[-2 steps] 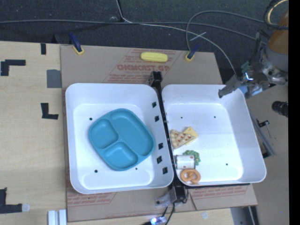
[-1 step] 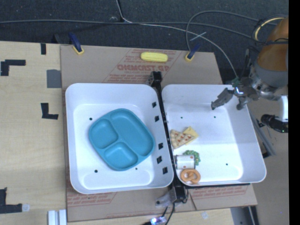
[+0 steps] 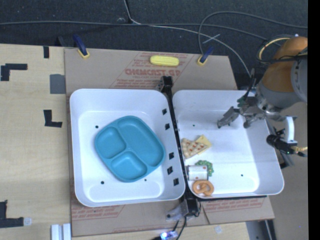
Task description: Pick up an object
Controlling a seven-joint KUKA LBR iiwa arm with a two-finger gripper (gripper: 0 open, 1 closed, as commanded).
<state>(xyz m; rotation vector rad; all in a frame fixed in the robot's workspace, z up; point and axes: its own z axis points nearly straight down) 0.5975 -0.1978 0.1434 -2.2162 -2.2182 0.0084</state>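
Above the right bin [image 3: 260, 149], the gripper [image 3: 236, 120] hangs with fingers spread wide, holding nothing.

yellow corn cob [image 3: 164, 60] lies on cardboard sheet [image 3: 140, 73] behind the bins. two blue-yellow clamps [image 3: 81, 46] at its rear corners. cables [image 3: 165, 24] cross dark floor.

Two white bins are seen, the left bin [image 3: 80, 134] and the right bin [image 3: 260, 179]. A light blue divided plate [image 3: 129, 148] is shown in the left one. A tan, grid-patterned waffle piece [image 3: 195, 145], a white can with a red band [image 3: 197, 172], something green [image 3: 205, 165] and an orange-brown pretzel [image 3: 203, 187] are seen in the right. A yellow corn cob [image 3: 164, 60] is set on brown cardboard [image 3: 125, 74] printed in red. The arm [image 3: 285, 79] is grey with orange.
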